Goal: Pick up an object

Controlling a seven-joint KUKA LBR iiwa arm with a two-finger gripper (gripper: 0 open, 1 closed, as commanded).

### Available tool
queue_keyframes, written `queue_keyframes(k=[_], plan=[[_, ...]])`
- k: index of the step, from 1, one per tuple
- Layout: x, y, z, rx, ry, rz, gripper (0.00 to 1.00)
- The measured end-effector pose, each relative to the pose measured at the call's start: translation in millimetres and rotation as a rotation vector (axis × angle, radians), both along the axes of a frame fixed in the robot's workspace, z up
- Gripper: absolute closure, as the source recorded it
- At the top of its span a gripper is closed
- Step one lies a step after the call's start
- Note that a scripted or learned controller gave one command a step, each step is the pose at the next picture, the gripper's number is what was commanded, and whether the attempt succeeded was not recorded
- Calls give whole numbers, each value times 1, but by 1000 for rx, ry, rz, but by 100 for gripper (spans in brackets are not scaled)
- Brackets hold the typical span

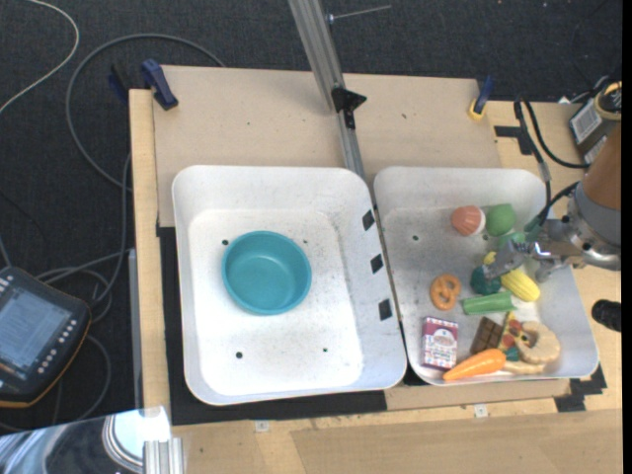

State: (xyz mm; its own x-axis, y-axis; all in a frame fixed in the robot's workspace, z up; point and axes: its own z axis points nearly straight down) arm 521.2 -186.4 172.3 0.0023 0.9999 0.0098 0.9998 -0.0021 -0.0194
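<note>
We see a teal bowl [267,272] in a white, dark-speckled bin [197,205]. Across in the other white bin [415,200] lie an orange carrot [476,364], a yellow corn cob [520,285], a green ball [501,218] and an orange pretzel [445,290].

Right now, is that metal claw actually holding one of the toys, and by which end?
It cannot be told. The gripper is down among the toys in the right bin, just above the yellow toy and beside a green one, but any hold is hidden.
</note>
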Motion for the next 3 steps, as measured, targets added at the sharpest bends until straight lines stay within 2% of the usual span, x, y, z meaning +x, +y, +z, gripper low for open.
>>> queue_keyframes(k=[1, 2, 3], plan=[[5, -4, -60, 0, -2, 1, 0], [6, -4, -44, -1, -11, 1, 100], [5, -9, 21, -11, -26, 2, 100]])
